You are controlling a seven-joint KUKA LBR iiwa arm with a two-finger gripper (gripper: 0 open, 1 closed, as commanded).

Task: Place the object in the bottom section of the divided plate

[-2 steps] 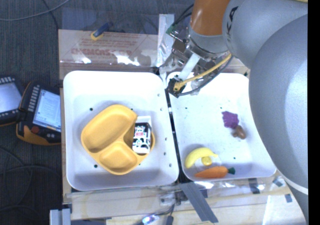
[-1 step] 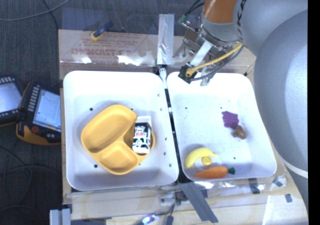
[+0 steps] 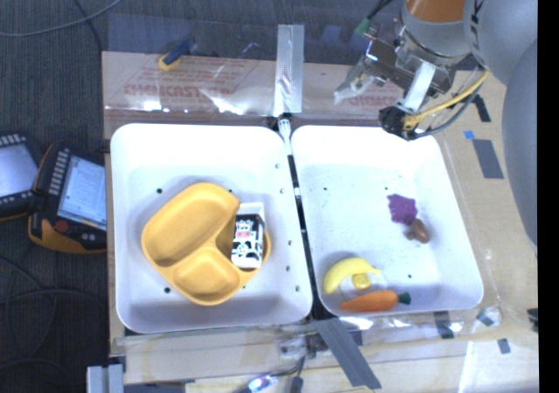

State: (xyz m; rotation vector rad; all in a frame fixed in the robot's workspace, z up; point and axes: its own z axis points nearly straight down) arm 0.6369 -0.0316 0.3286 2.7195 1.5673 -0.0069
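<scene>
A yellow divided plate [image 3: 188, 225] lies in the left bin [image 3: 131, 164]. A small white carton with a black cow pattern [image 3: 247, 240] stands in the plate's narrow right-hand section, just above and right of the bottom section [image 3: 205, 276], which holds nothing. My gripper [image 3: 377, 77] hangs high over the far edge of the right bin [image 3: 454, 208], well away from the plate and the carton. Nothing shows in it.
The right bin holds a purple grape bunch [image 3: 402, 206], a small brown item [image 3: 420, 230], a banana [image 3: 349, 276] and a carrot [image 3: 374, 300] near its front wall. A handheld pendant [image 3: 70, 199] lies left of the bench.
</scene>
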